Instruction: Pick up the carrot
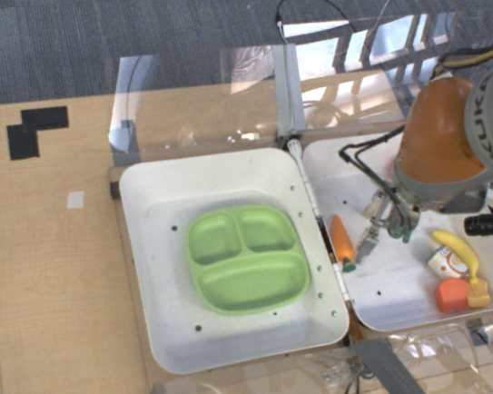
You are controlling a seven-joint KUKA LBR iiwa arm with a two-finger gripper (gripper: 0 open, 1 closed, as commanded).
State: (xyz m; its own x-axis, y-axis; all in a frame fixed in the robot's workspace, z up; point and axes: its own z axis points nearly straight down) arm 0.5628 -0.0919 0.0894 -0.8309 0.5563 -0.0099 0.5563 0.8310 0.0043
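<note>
Against right bin's (374, 310) left wall lies carrot (341, 241), green tip toward camera; gripper (376, 234) just beside it, jaws spread apart, nothing between them

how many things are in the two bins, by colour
green: 1, the divided plate in the left bin
orange: 2, the carrot and a red-orange item in the right bin
yellow: 2, the banana and a small yellow piece
white: 1, a small white item under the banana
total: 6
</note>
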